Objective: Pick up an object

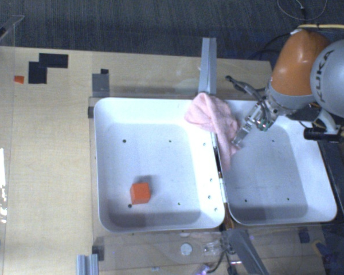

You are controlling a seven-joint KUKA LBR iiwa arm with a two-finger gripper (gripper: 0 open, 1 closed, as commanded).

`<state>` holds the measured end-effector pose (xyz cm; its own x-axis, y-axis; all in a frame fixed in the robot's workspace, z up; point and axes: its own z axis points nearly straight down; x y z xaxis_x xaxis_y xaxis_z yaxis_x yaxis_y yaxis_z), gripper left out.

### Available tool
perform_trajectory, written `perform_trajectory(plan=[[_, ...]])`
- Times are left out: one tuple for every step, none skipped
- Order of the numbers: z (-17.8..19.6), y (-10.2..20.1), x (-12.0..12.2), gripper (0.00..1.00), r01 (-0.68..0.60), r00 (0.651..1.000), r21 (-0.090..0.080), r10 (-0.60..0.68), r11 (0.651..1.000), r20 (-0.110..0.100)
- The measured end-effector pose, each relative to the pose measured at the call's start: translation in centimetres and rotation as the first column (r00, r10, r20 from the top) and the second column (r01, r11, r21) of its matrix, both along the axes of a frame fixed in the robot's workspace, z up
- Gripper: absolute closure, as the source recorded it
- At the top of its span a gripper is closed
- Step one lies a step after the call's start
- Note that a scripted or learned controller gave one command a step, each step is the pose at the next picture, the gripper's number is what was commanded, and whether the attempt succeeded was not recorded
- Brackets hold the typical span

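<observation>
A pink cloth (pixel 212 119) lies bunched across the divider between the two white bins, with most of it over the top corner of the left bin (pixel 103 153) and its lower end hanging into the right bin (pixel 321 211). My gripper (pixel 239 135) reaches in from the right and its tip touches the cloth's right edge, low over the right bin's upper left. A small orange block (pixel 140 193) rests on the floor of the left bin, near the front left, far from the gripper.
A grey upright post (pixel 208 65) stands behind the bins at the divider. The arm's orange band (pixel 295 62) and grey body overhang the right bin's back right corner. Black shapes (pixel 46 66) and a small orange marker (pixel 19 79) lie on the bench at far left.
</observation>
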<state>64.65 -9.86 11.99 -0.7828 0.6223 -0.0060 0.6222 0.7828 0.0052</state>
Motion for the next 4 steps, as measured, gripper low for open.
perform_trajectory(plan=[[-2.8,1.5,0.5,0.00,0.170,0.985,0.001,-0.170,0.985,0.006],[-1.5,1.6,0.8,1.00,0.167,0.986,0.003,-0.167,0.986,0.015],[6.8,4.3,1.9,1.00,-0.060,0.998,-0.002,0.060,0.998,0.007],[6.7,4.5,-0.7,1.00,-0.335,0.942,-0.005,0.335,0.942,0.004]])
